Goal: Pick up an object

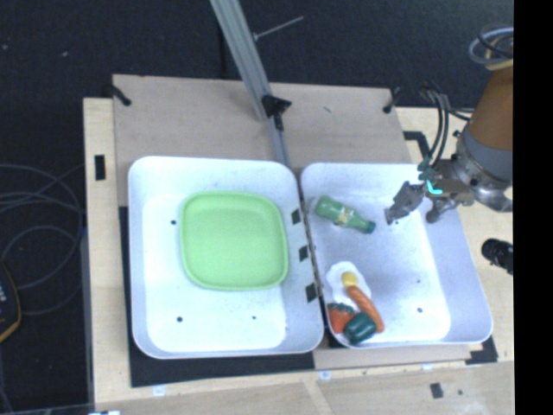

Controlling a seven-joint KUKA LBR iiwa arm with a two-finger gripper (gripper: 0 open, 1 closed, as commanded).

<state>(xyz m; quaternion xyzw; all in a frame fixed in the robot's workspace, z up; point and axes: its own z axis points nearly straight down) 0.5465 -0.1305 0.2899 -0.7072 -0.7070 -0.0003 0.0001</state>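
My gripper (416, 207) hangs over the right bin (432, 309) near its upper right side, fingers spread open with nothing between them. A green bottle (343, 215) lies on its side in the upper left of that bin, to the left of the gripper and apart from it. In the bin's lower left corner a small pile of toy food rests together: a yellow piece (349, 277), an orange carrot (361, 300) and a green piece (364, 326).
The left bin (155, 318) holds a light green square plate (233, 239). A grey metal pole (246, 50) slants up from between the bins' far edges. The arm's orange band (497, 111) stands at the right edge. Cables lie off the bench at left.
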